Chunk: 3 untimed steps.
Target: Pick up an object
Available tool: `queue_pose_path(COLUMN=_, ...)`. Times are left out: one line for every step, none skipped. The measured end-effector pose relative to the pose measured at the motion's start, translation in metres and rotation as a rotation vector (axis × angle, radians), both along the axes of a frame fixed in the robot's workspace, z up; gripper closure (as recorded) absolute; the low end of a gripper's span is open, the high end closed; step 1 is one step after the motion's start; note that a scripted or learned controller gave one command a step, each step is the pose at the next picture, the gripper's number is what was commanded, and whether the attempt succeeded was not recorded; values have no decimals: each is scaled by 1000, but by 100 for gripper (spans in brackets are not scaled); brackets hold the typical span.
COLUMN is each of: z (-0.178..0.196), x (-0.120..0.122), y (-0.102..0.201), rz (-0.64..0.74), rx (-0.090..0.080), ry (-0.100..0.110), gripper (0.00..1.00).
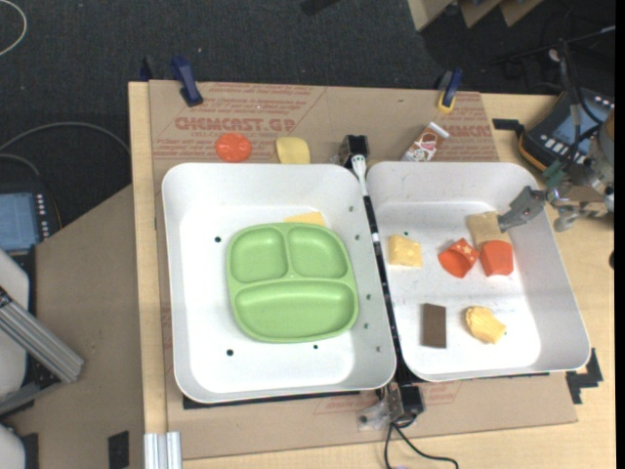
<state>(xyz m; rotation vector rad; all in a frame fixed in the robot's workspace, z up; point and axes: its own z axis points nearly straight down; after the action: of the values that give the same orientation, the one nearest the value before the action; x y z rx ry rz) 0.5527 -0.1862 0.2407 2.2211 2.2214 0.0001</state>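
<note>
Jaws hovering over right bin near tan block, their spread impossible to tell, perhaps touching it, green divided plate sitting in left bin, cardboard-covered desk, dark carpet lying beyond

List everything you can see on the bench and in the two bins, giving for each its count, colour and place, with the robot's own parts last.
Bins: 2, white, side by side on the bench; left bin, right bin.
Plate: 1, green, three compartments, left bin.
Yellow piece: 1, partly hidden behind the plate.
Cheese block: 1, pale yellow, right bin, left side.
Red pieces: 2, right bin centre; one, one.
Tan block: 1, right bin, by the gripper.
Brown slab: 1, right bin front.
Yellow lump: 1, right bin front.
Orange disc: 1, behind left bin.
Yellow block: 1, beside the disc.
Wrapper: 1, red and white, behind right bin.
Clamps: 2, blue, back edge;.
Gripper: 1, grey, right bin's right edge.
</note>
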Motion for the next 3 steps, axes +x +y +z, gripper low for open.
queue_pose_path(z=-115, x=-1, y=57, rz=4, rx=6, ry=12, gripper=0)
queue_pose_path(z=-159, x=-53, y=94, rz=0, rx=3, ry=8, gripper=0)
queue_pose_path(z=-155, x=39, y=29, rz=0, rx=-5, ry=-10, gripper=0)
